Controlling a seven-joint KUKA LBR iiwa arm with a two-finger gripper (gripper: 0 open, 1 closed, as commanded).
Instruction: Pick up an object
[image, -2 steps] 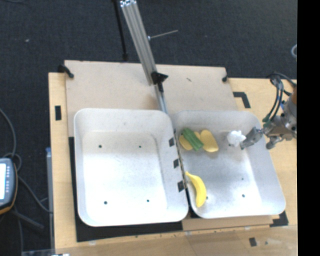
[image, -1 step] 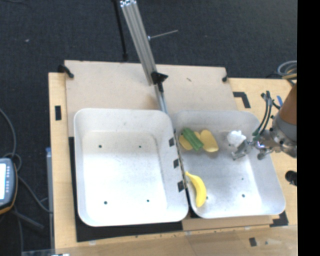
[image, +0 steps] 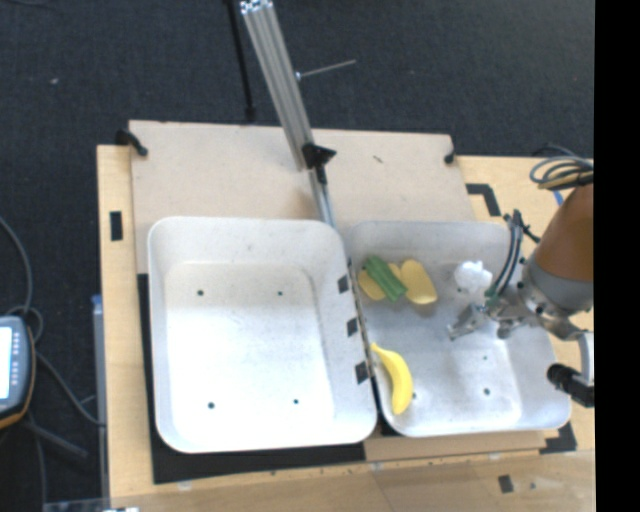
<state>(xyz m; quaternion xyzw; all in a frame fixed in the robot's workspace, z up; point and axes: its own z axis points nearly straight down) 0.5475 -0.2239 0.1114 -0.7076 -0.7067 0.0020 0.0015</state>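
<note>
I see the gripper (image: 466, 322) low in the right bin (image: 520, 405), beside a white object (image: 472, 273). Jaws state: I cannot tell.

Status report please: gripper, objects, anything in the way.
Gripper low over right bin, holding nothing visible. Banana near bin's left wall. White object just beyond gripper.
</note>
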